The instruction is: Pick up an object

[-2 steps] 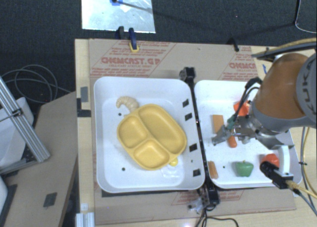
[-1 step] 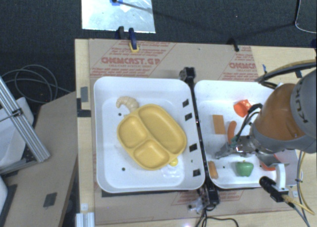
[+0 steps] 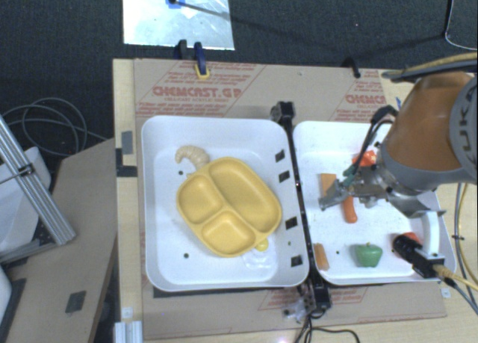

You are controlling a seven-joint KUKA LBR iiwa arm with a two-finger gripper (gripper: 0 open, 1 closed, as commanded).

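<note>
End effector [image 3: 334,198], grip state unreadable, hovers just left of orange carrot [image 3: 349,210], whose long axis runs near-vertical.

A yellow divided tray [image 3: 228,204] sits in the white left bin [image 3: 160,259], a pale cream piece [image 3: 193,155] just beside the tray. Right of that tray lie orange pieces [image 3: 327,184] and a green pepper [image 3: 367,254].

Bench [image 3: 224,84] surfaced with brown printed board, bearing two shallow white bins side by side. The left bin [image 3: 160,184] and right bin [image 3: 328,147] meet along a dark central divider [image 3: 293,199]. Blue and yellow clamps [image 3: 200,61], apparently, grip the board's far edge.
</note>
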